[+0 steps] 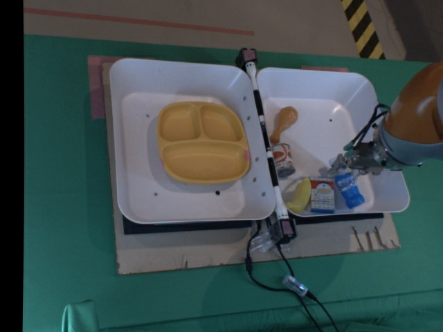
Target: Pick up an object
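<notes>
gripper (340, 166) above blue bottle (350, 189), right bin (360, 88)

Divided plate (203, 142) in left bin (138, 206); can (283, 161), box (322, 194) in right bin (360, 88).

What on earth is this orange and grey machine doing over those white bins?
A grey robot arm with an orange band reaches into the right white bin, its gripper low over a small blue bottle. Nearby lie a small printed carton, a yellow banana, a small can and a tan toy drumstick. The left white bin holds a yellow divided plate.
</notes>
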Controlling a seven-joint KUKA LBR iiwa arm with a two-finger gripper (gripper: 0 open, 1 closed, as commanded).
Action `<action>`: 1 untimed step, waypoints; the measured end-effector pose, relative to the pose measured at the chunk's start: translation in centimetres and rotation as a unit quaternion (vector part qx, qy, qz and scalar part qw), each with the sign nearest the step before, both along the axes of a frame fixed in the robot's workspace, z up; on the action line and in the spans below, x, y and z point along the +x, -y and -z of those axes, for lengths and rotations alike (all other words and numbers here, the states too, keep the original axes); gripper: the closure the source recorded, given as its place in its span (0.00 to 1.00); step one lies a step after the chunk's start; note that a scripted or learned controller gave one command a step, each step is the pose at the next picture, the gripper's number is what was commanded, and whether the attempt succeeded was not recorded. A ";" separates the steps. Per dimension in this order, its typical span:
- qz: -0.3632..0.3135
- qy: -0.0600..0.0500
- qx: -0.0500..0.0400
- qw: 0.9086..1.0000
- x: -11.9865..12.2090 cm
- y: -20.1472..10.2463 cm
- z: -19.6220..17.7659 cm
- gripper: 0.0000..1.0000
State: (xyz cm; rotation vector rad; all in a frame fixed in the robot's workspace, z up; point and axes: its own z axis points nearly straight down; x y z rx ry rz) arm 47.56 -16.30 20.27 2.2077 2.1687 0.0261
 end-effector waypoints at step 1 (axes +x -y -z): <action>-0.006 -0.017 0.008 1.000 4.4 -1.9 -15.2 1.00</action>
